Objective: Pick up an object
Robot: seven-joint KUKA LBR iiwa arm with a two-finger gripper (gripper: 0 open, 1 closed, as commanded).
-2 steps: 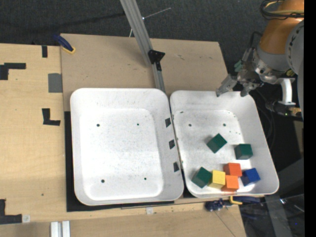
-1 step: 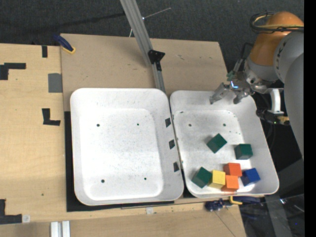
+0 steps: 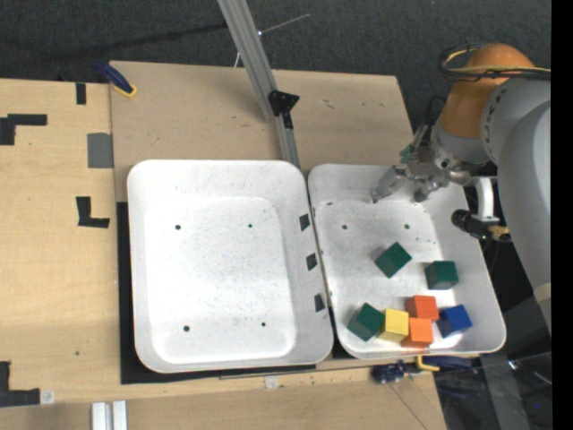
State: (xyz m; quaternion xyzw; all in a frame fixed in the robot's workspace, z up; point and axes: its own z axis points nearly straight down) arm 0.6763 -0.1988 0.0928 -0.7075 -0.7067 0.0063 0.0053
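While the tool (image 3: 400, 186) hangs over the far end of the right bin (image 3: 354, 182), its fingers are spread apart with nothing between them. Toward that bin's near end lie two green blocks (image 3: 392, 260), and at its near edge a third green block (image 3: 365, 321), a yellow block (image 3: 396, 322), two orange blocks (image 3: 423, 307) and a blue block (image 3: 456, 319) sit clustered. Beside it, the left bin (image 3: 152, 186) rests on the tan wooden table (image 3: 54, 240), which carries black tape marks. Dark carpet lies beyond the table's far edge.
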